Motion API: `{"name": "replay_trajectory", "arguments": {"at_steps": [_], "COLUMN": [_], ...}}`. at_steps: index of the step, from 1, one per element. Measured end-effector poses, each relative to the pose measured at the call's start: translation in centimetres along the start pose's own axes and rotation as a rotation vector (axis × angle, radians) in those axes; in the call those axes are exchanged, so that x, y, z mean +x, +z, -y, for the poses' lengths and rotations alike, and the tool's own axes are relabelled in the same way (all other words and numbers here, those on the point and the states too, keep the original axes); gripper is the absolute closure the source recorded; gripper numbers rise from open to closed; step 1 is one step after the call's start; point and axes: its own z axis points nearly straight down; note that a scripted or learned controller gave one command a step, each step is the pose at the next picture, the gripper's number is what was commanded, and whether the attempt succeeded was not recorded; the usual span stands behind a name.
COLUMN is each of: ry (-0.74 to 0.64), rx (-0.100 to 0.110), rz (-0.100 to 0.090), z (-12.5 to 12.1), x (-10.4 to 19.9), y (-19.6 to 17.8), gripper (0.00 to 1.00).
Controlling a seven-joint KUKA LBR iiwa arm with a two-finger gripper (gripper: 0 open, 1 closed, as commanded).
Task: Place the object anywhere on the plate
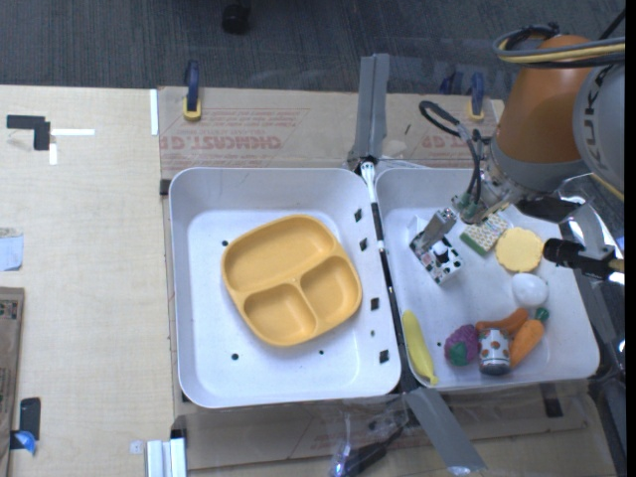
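We observe the pincer (437, 246) low in the right bin (586, 366); whether it grips anything, we cannot tell. The yellow plate (290, 278) lies well to its left. Beyond it sit a carrot (527, 338), egg (529, 290) and banana (417, 348).

The arm (556, 97) enters from two o'clock, its orange band uppermost, wrist angled down toward eight o'clock, ending in the gripper (437, 248).

A yellow plate (290, 292) sits in a white bin (195, 296); nearby are an orange carrot (527, 338) and a purple grape bunch (459, 345).
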Motion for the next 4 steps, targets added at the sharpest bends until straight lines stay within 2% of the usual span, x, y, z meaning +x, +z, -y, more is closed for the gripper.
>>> {"name": "replay_trajectory", "arguments": {"at_steps": [1, 2, 3, 4], "ry": [-0.001, -0.018, -0.038, 0.017], "rx": [0.004, -0.002, 0.0, -0.001], "rz": [-0.001, 0.001, 0.0, 0.002], "z": [0.0, -5.9, -7.7, -11.9], "x": [-0.1, 2.1, 5.2, 9.6], "y": [-0.5, -0.4, 0.0, -5.0], "gripper": [1.0, 1.0, 1.0, 1.0]}}
